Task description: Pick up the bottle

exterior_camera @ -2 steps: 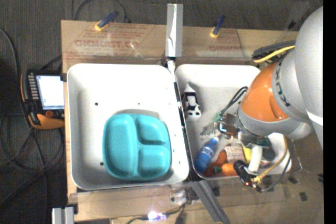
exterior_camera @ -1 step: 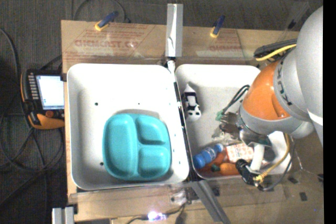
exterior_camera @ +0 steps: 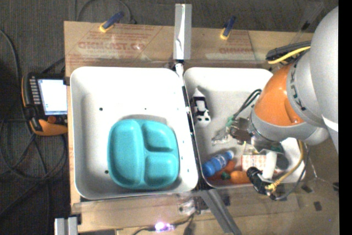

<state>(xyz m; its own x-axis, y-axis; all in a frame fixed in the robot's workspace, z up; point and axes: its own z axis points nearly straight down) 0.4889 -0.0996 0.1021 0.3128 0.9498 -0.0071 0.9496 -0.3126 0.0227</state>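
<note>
grey-and-orange arm (exterior_camera: 297, 102) reaching in from the right, hanging over the right-hand white bin (exterior_camera: 220, 77) on the surface. left-hand bin (exterior_camera: 88, 91) carrying a teal divided tray (exterior_camera: 144, 154), of no concern for this step. bottle (exterior_camera: 216, 164), blue with a clear neck, lying on its side near the front left corner of the right bin, just beside an orange object (exterior_camera: 237, 176) and a small dark bit too blurred to name. small black-and-white object (exterior_camera: 201, 108) further back along the dividing wall, well apart from the bottle. tool (exterior_camera: 234, 132) sitting above and behind the bottle, apart from it, nothing visibly between the fingers; open or closed, cannot tell from this slant. best handled, probably, by shifting forward and leftward over the middle of the bottle, turning the wrist so the fingers straddle its narrow width rather than its length, then descending straight. worth minding: the bin wall close by and the orange neighbour, either likely to nudge the bottle into a roll.
</note>
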